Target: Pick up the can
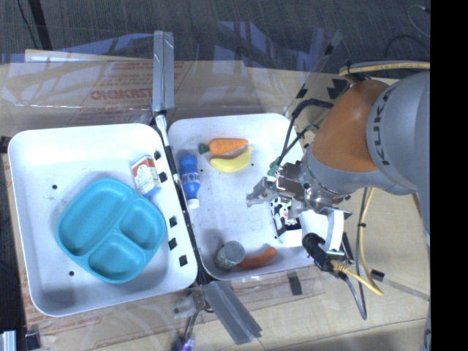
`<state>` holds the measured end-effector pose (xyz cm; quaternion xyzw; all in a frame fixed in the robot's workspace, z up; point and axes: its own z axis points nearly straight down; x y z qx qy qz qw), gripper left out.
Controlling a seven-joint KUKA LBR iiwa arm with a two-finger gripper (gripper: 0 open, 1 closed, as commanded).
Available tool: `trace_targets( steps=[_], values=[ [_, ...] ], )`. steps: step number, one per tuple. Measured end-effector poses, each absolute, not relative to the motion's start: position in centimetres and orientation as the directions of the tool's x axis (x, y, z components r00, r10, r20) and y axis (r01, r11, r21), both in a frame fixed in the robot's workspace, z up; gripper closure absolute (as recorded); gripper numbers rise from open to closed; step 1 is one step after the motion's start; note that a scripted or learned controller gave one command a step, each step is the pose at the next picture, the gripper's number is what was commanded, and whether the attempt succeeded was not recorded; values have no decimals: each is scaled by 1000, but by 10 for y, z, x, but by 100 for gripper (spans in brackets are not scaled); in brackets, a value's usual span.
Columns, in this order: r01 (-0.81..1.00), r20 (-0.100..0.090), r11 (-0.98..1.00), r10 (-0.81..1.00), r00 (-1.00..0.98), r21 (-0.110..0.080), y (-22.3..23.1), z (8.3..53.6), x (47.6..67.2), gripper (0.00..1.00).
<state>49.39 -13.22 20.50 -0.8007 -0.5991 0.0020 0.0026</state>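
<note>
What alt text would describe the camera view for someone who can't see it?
A grey robot arm's gripper hovers over the right white bin, away from the silver metal can at its near edge beside an orange sausage-shaped toy. The left bin holds a blue divided plastic plate.

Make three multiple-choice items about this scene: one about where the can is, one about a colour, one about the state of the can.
1. Where is the round silver metal can?
A. Right white bin, near front edge
B. Left bin, on the tray
C. On the bench

2. What colour is the divided plastic tray?
A. Red
B. Blue
C. Green

3. What state is the can in?
A. Between the end effector fingers
B. Lying in the bin, apart from the end effector
C. Stacked on the banana

Answers: 1 A, it lies beside the orange sausage-shaped toy; 2 B, plainly light blue; 3 B, bare bin floor separates them.
</note>
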Motion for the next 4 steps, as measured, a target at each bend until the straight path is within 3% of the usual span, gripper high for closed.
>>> trace_targets(
  steps=[1, 2, 3, 4],
  values=[
    [900, 0, -436, 900, 436, -7, -97, 96, 475, 0],
    [998, 4, -60, 998, 60, -5, -89, 92, 476, 0],
    [999, 2, -45, 999, 45, -3, -143, 112, 484, 0],
    [987, 2, -159, 987, 159, -7, -99, 91, 495, 0]
  ],
)
